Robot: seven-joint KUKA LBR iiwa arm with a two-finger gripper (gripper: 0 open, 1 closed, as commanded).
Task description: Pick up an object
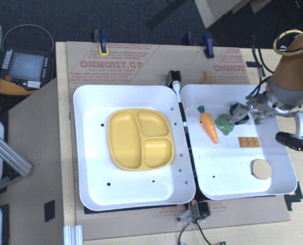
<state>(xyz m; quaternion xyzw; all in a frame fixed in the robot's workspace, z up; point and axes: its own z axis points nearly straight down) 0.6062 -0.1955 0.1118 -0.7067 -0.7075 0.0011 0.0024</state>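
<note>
Item 1, my gripper (238, 113): low in the right bin (274, 185), near its upper middle, my arm (289, 75) entering from 3 o'clock; the tip is a dark cluster and I cannot tell how my jaws stand. Item 2, green object (224, 124): a small rounded lump, touching or just beside my tip at about 8 o'clock from it; the nearest candidate, no clear long axis; whether it sits within my grasp or merely next to it I cannot tell, since dark hardware overlaps its upper right edge. Item 3, carrot (209, 127): orange with a green top, just beside the green object at its 9 o'clock; long axis from 11 o'clock down to 5 o'clock, top at the 11 end. Item 4, brown wafer (249, 142): flat, rectangular, near my tip at 5 o'clock, long axis running 9 to 3. Item 5, pale round disc (261, 169): well apart at 5 o'clock, near the bin's lower right. Item 6, yellow divided plate (140, 138): 3 compartments, centred in the left bin (90, 182), far off at 9 o'clock. Judgement: the coming move turns on the green object's small offset toward 8 o'clock.
</note>
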